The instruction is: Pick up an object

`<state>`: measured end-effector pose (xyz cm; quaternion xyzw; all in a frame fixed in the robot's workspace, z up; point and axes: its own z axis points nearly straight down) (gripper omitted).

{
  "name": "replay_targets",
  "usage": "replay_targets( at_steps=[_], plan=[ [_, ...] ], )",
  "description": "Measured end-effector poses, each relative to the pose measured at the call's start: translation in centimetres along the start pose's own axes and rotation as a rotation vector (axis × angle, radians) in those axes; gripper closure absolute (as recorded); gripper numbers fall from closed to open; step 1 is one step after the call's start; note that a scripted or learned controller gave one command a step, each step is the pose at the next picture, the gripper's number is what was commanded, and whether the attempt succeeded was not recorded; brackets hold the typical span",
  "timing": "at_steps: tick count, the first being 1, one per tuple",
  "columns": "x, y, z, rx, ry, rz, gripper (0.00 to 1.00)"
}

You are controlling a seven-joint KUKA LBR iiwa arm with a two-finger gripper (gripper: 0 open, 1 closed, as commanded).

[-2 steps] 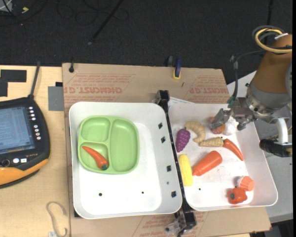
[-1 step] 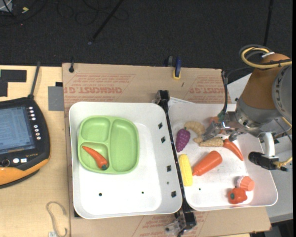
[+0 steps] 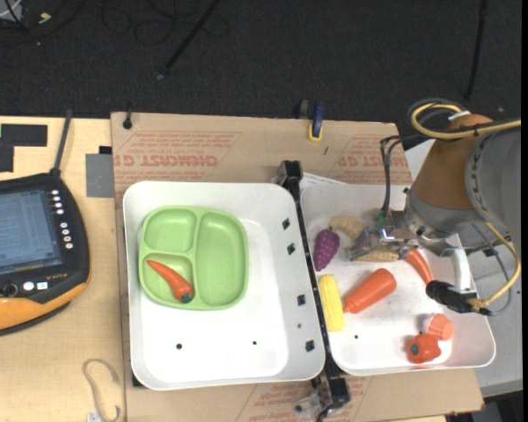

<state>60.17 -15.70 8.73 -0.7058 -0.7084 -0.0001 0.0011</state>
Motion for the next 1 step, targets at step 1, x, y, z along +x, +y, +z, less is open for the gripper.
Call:
replay_targets(
  at_steps=[1],
  plan=[
    [-0.12,-0.07,-1.08,0.002,0.001,0.002,1.0]
  ],
)
